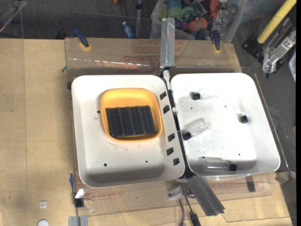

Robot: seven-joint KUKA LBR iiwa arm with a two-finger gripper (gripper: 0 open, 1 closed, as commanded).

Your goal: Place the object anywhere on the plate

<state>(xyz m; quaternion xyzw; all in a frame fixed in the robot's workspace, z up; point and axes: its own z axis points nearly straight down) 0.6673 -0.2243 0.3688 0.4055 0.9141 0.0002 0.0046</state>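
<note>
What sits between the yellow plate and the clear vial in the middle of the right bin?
In the camera view, the divider where the two bins meet, with its row of black tabs, lies between the yellow plate and the clear vial.

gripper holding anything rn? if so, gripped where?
Nothing is held. The gripper sits at the upper right, outside the bins, with nothing between its fingers. The clear vials with black caps, such as one, lie in the right bin.
</note>
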